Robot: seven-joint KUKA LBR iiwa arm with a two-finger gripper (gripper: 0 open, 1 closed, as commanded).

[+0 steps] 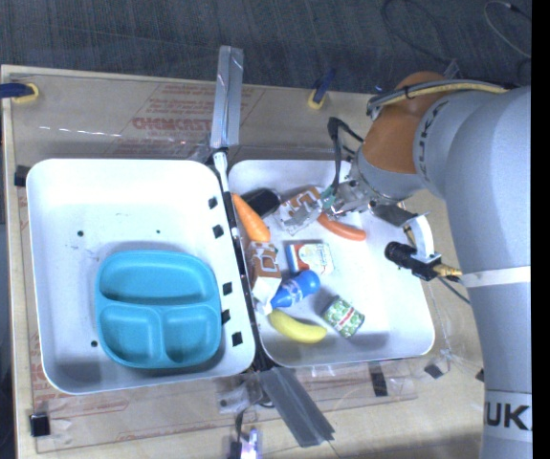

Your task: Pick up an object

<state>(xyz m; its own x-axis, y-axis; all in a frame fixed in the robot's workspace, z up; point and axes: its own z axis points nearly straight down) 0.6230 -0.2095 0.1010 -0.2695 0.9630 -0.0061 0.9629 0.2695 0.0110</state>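
Right bin (404, 328), far end: gripper (337, 202) low among the clutter; finger state cannot be told. Sausage (341, 227) just in front of it, long axis across the bin; wrapper (300, 209) just to the left.

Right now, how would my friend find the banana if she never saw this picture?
Look at the right white bin, the one crowded with small things. Go to its near edge, close to the divider between the bins. The banana lies there below the blue bottle and beside the green can; it is the only yellow, curved thing.
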